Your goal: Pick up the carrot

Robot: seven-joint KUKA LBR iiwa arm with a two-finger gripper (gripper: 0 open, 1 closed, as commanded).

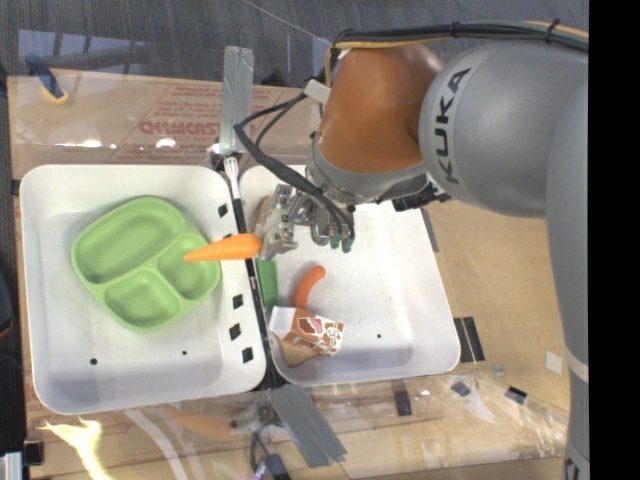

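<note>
— Where is the carrot (222, 250)?
— Pinched at its thick end by the end effector (268, 238), pointing left across the divide between the bins, tip over the green tray (140, 268).
— And the arm (440, 118)?
— Reaching in from the right, wrist bent down over the right bin (400, 308).

- Two white bins are counted: a left bin (60, 368) and a right bin (420, 318).
- One green divided plate (140, 258) is seen, with three compartments.
- One carrot (222, 250) is counted.
- One orange sausage-shaped piece (308, 284) is seen.
- One green stick (267, 283) is seen.
- One brown-and-white packet (310, 334) is counted.
</note>
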